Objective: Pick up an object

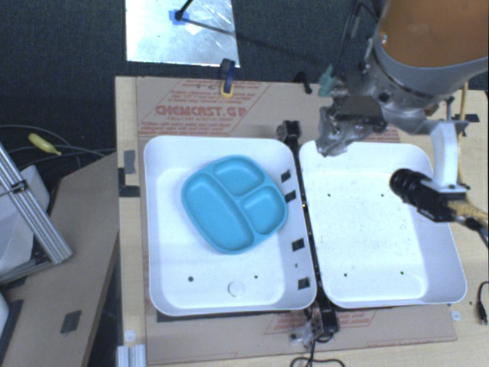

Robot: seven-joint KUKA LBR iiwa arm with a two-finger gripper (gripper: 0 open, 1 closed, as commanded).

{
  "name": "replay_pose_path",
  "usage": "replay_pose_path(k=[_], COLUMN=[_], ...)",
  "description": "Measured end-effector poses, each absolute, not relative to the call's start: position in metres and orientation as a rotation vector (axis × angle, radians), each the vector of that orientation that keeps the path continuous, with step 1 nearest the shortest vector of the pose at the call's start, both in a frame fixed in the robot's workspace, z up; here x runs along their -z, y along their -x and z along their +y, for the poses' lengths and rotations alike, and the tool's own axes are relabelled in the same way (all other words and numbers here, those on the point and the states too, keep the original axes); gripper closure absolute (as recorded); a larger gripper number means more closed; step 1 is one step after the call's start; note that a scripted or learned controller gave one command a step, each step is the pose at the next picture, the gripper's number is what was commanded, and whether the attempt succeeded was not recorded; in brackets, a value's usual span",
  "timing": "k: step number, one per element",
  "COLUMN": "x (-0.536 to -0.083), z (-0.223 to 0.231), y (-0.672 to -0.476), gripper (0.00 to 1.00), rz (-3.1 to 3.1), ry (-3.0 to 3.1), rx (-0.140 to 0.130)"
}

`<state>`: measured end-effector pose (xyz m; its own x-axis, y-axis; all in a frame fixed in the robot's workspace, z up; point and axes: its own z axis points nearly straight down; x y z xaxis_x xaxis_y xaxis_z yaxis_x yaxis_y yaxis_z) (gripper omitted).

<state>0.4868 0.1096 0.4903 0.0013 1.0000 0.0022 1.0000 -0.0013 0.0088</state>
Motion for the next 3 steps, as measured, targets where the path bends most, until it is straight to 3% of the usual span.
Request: replay_pose_path(k=[1,3], x=[-0.491,-0.513], z=[0.171,0.168], y=[-0.486,-0.488], gripper=[1.0,1.0], rz=[2.232,2.235], ry=[-2.211,-2.205], rx=[-0.007,-0.011])
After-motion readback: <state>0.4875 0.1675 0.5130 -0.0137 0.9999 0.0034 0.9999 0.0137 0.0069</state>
